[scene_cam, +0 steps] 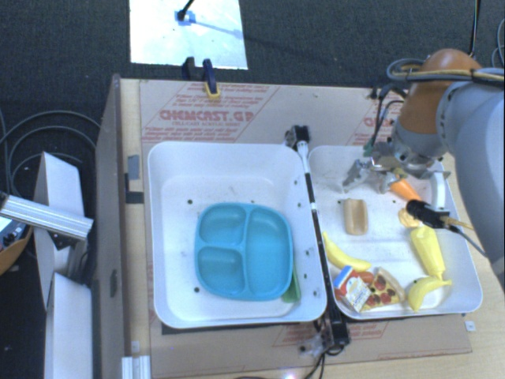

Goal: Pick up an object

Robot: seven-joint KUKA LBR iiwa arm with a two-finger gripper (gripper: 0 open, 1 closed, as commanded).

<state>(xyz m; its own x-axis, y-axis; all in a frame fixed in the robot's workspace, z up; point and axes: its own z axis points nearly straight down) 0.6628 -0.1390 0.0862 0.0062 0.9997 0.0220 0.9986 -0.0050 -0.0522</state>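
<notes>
A grey KUKA arm (465, 125) with an orange band reaches in from the right of the frame, its end effector (369, 172) hanging low over the upper part of the right bin (473, 290), the metal fingers spread apart and holding nothing that can be seen.

Just below and left of the fingers, near the middle of that bin, lies a tan, bun-like piece (355, 215), its long axis running almost straight up and down the frame, free on every side. An orange carrot-like piece (404, 189) lies just beside the end effector to the right, slanting from upper left to lower right, with part of it hidden by the wrist. Further down, a yellow squash-shaped toy (427, 249) points toward the bottom of the frame, a banana (344, 255) curves along the bin's left wall, and a pizza slice (380, 287) rests at the lower edge beside a second banana (424, 289).

The left bin (170, 212) carries a blue divided plate (243, 251).

By the look of it, the pick is at the approach stage: no object is gripped yet. The bun seems the likeliest target, and the next move would call for centring over it, turning the fingers to close across its narrow width, then descending.
</notes>
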